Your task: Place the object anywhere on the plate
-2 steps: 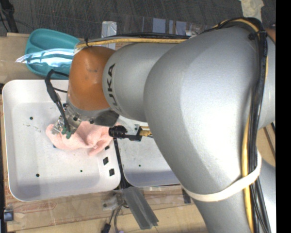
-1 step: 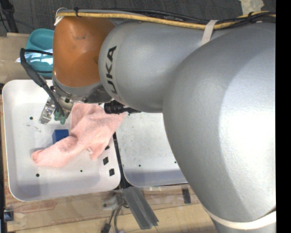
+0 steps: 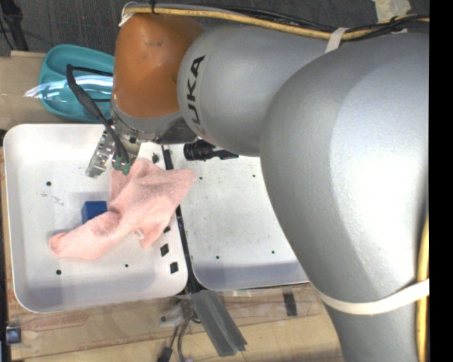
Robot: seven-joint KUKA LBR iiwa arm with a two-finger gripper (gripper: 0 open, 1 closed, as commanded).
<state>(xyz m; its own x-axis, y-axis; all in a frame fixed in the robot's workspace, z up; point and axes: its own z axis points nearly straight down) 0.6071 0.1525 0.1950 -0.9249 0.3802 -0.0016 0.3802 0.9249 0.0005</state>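
Arm fills the right side, grey with orange band above the wrist, covering most of the right bin. Left bin holds a pink cloth, draped across the bin floor, its upper end lying over the divider. Small blue block sits touching the cloth's left edge. Gripper sits at the cloth's top end; cannot tell its state. Teal plate lies beyond the left bin, partly behind the arm. Step looks like grasp or early lift, object unclear: cloth or block. Next move calls for a lift, then carry to the plate.
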